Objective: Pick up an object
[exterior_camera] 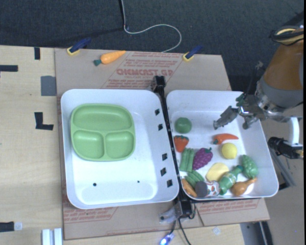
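- Here, in the camera view, you had the arm (283, 73) reaching in from the right, its orange band above the grey wrist, and the gripper (223, 121) hanging over the upper part of the right bin (265, 152).
- Whether the pincer was apart or together, you could not tell from this slant (the tips were small and dark against the white floor), and nothing showed between them.
- You would have found the toys in that right bin: a green round fruit (183, 124) near the upper left, apart from the gripper.
- A red chili (225, 137) lay just below the gripper, with a yellow lemon (229, 150) just under it.
- A strawberry (180, 143) sat by the left wall, and under it a green pod (186, 160) beside purple grapes (202, 157).
- Along the lower edge you had a crowded heap: a yellow piece (217, 171), a broccoli (249, 165), a brown pear (241, 188) and an orange carrot piece (188, 189) (several touching one another).
- The left bin (143, 137) held a green divided plate (102, 132), lying flat in its upper left.
- Beyond the bins, on the cardboard sheet (137, 70), a toy carrot (109, 58) lay well apart from everything in the bins.
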You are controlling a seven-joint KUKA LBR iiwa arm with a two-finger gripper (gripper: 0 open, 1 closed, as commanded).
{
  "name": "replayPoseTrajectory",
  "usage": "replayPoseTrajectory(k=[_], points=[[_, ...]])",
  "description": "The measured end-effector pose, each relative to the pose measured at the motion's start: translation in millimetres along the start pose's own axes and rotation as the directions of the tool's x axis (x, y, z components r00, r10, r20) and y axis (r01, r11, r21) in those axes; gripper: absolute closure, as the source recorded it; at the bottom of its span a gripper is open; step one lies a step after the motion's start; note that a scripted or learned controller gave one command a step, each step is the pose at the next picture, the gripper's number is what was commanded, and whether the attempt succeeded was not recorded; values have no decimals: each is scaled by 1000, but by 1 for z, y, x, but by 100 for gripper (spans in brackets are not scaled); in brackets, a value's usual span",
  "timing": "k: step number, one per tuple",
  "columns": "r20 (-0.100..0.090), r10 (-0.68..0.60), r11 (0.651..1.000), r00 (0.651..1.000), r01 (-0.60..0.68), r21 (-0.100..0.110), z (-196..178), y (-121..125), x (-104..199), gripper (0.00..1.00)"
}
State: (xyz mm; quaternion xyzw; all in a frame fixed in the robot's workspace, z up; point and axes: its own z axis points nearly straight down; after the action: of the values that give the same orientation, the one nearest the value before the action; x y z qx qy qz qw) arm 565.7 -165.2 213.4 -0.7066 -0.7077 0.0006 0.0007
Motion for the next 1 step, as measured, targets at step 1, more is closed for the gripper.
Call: replayPoseTrajectory(k=[1], points=[[-1, -10, 1000, 1000, 10, -13, -120, 6, 90, 0]])
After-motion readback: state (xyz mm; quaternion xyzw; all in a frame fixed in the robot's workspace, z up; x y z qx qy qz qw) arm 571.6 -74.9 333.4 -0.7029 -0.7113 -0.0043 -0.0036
